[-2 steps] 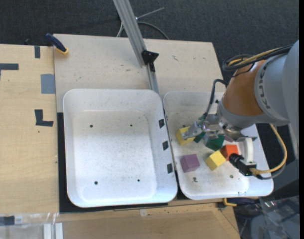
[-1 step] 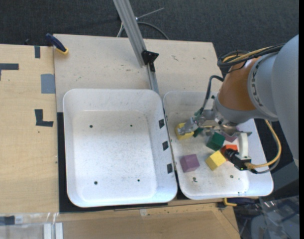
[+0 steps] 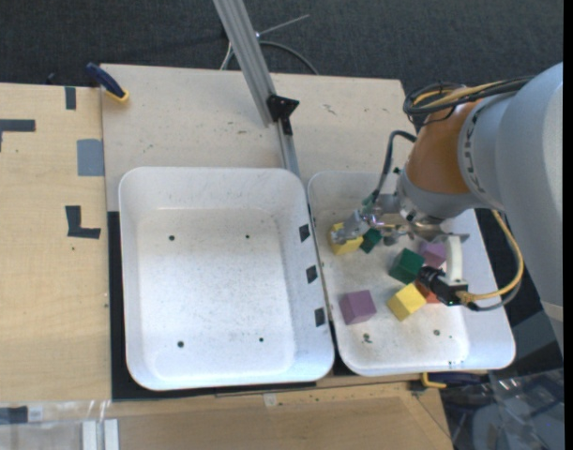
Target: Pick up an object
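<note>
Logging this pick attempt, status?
Gripper low in right bin, over yellow block and green block. Nothing visibly held. Purple cube, yellow cube loose nearby.

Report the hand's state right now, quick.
Hand: low in the right bin, by the yellow and green blocks; open or shut cannot be told.

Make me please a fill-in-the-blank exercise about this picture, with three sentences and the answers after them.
1. All the small blocks lie in the ____ bin as the camera sees it.
2. The purple block lies to the left of a ____ block in the camera view.
3. The gripper is low over a yellow piece and a small ____ block near the divide between the two bins.

Missing words: right; yellow; green
</note>
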